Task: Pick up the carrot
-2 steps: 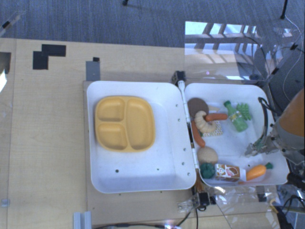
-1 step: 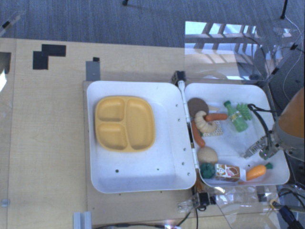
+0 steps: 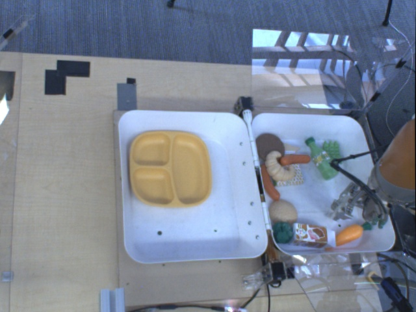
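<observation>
no readable text, printed carton (image 3: 309, 234) in right bin, lettering too small

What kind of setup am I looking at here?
Probably a robot lab test bench: a wooden bench bearing two white bins, toy food such as a carrot, and cables trailing by the pincer.

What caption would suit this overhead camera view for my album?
Robot gripper hovers just above the carrot in the cluttered right bin; a yellow divided plate sits in the left bin.
</observation>
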Controlling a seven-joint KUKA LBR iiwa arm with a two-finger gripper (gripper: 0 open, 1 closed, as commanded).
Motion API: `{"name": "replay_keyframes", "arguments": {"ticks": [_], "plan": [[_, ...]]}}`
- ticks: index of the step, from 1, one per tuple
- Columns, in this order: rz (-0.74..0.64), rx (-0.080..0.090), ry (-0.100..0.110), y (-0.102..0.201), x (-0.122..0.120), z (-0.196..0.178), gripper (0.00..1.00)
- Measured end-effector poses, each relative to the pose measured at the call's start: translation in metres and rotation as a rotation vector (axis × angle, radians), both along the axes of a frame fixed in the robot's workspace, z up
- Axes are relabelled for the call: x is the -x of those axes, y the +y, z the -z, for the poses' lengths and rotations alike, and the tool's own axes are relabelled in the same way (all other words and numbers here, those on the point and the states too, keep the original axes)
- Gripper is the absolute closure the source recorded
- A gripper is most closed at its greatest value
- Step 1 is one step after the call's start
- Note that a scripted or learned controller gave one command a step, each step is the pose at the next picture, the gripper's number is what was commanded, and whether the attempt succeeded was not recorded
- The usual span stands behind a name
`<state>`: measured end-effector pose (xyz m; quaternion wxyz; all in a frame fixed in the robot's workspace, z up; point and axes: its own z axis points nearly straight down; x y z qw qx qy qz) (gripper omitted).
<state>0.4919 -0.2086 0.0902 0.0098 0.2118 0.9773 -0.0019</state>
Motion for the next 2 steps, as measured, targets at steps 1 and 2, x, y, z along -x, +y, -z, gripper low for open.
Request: {"name": "replay_keyframes", "arguments": {"ticks": [1,2], "plan": [[-0.452,0.008,-0.002,0.0011,-0.0011,-0.0003,0.00],[-0.731,0.014,-0.003,0.0020,-0.0054,-0.0003,0.00]]}}
